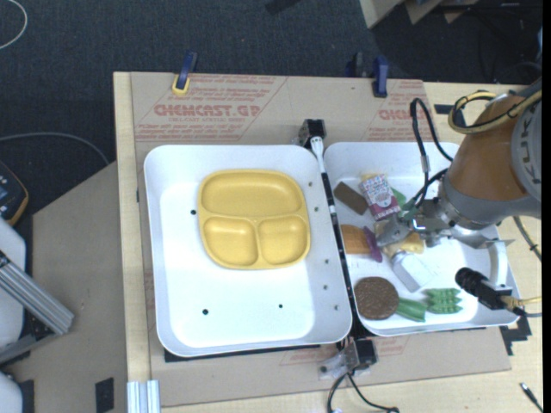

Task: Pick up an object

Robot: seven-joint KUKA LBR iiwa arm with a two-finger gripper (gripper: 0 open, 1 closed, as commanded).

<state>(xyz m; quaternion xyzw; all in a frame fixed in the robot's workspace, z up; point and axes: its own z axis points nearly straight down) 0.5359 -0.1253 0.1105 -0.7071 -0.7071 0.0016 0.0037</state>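
My gripper (394, 232) reaches from the right into the middle of the right bin (448, 156), low among the objects. Right beside it lie a purple piece (373, 244), a tan block (353, 237) and a yellow piece (413, 244). A white flat piece (419, 270) lies just below it. A red and white snack packet (376, 191) and a dark brown bar (349, 198) lie further back. A brown round patty (376, 298) and a green toy (433, 303) rest near the front wall. I see nothing lifted.
The left bin (172, 256) holds a yellow divided plate (254, 216). The bins' inner walls meet along a ridge (331, 231) close to the left of the objects. The arm's grey and orange wrist (486, 175) covers the right bin's right side.
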